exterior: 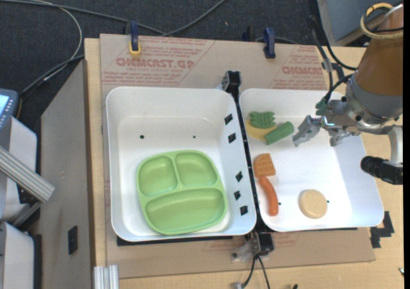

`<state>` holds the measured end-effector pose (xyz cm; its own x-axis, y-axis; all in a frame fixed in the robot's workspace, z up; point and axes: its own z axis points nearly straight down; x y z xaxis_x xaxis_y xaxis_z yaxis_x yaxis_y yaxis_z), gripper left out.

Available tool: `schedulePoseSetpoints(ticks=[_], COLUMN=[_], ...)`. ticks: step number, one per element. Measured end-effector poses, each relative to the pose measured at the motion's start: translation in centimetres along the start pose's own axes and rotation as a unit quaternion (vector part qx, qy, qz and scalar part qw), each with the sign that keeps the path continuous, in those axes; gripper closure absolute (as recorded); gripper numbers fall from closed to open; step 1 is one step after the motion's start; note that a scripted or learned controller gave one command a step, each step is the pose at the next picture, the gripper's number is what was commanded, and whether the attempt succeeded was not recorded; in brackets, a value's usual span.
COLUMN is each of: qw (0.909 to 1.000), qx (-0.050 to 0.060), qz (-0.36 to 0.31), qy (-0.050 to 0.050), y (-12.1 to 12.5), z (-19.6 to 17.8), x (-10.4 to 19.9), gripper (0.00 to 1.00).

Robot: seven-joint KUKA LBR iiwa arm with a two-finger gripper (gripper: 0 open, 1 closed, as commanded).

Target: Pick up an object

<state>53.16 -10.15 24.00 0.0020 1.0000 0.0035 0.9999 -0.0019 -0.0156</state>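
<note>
In the right bin (359,182) lie several toy foods. A green leafy piece (261,117) rests on a yellow piece (255,131) near the far left corner, with a green pickle-like piece (279,132) beside them. An orange block (264,165) and a red-orange sausage (271,196) lie along the left wall. A round tan cookie (313,204) sits near the front. My gripper (321,134) hangs over the bin's far middle, just right of the green pickle piece. It is open, and I see nothing between its fingers (303,133).
The left bin (122,153) holds a light green divided plate (182,190). A black divider (239,147) runs between the bins. Clamps and cables sit at the bench's far edge. The arm's grey and orange body (381,70) looms over the right bin's far right corner.
</note>
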Motion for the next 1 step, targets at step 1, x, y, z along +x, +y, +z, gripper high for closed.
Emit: schedulePoseSetpoints(ticks=[1], qw=[1.0], qx=[-0.007], qz=[-0.001], qy=[-0.001], y=[0.24], z=[-0.66], x=[0.03], gripper=[0.0])
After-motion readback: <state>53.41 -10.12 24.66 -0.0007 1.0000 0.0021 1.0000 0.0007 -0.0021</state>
